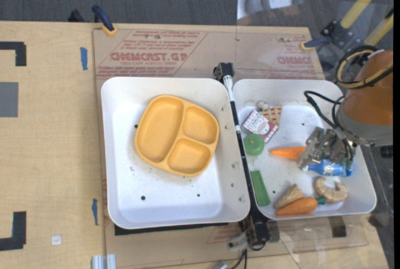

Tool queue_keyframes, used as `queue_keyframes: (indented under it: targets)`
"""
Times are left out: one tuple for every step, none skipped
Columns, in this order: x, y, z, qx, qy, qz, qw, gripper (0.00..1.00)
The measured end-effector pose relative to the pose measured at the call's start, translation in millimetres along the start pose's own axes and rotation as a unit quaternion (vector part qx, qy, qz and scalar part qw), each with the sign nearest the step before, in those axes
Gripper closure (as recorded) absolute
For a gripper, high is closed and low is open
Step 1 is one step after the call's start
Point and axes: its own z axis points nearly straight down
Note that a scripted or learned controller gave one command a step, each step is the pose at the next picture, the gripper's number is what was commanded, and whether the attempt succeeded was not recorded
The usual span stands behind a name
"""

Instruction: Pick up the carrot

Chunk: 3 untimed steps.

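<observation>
Where the right bin (365,136) lies, gripper (312,154) beside carrot (287,152).

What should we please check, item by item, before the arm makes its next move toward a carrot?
1. Target in view: ok. One carrot lies mid-bin; a second carrot lies near the front wall of the right bin.
2. Tool position: ok. The tool hangs just right of the mid-bin carrot's thick end.
3. Tool holding anything: cannot tell.
4. Clutter beside the target: not ok. A green round piece sits close to the carrot's tip and a blue packet lies under the tool.
5. Front carrot free: not ok. A tan wedge touches it.
6. Yellow plate in the left bin: ok, away from the work.
</observation>
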Motion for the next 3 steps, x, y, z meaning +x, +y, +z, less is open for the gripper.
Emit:
queue_keyframes:
  targets:
    - [0.9,1.8,0.7,-0.001,0.001,-0.001,1.0000,0.00]
    - [-60.5,37.3,21.7,-0.002,-0.002,0.031,0.9995,0.00]
    - [-93.1,68.0,22.6,0.009,0.015,0.095,0.9953,0.00]
